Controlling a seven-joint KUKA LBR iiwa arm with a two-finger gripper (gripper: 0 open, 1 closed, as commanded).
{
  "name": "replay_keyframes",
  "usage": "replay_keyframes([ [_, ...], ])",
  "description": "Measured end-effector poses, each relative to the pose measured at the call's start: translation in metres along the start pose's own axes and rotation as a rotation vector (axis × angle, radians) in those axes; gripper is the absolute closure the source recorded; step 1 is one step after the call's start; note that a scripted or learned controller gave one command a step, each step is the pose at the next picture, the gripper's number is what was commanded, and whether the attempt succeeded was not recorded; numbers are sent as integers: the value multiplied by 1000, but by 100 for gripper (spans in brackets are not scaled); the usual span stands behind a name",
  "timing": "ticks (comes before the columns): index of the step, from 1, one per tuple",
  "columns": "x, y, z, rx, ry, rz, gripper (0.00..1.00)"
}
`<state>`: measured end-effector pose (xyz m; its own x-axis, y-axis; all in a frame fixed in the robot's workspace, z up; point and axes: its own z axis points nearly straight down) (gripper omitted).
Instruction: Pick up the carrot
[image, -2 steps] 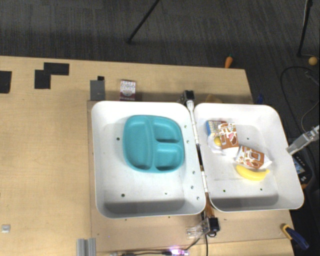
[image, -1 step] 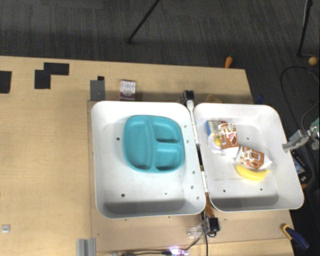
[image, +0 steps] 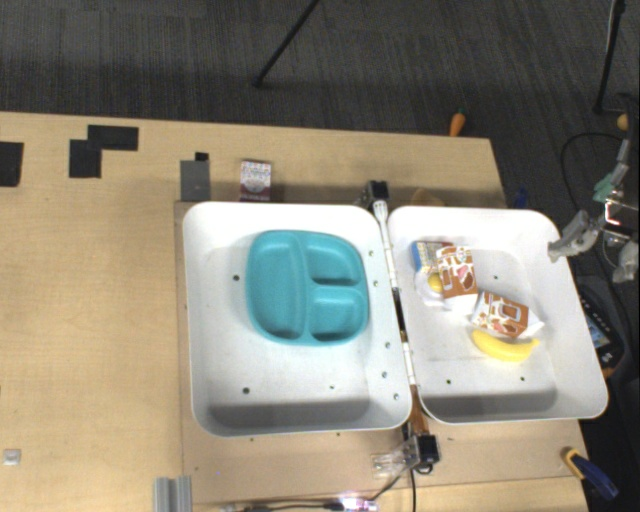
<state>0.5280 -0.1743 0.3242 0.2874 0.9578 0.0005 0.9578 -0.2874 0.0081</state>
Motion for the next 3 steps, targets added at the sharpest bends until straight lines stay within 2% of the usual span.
replay_keyframes([
  [1, -35, -30, 46, 6, -1, 250, 0],
  [3, -34, -29, 46, 5, -1, 249, 0],
])
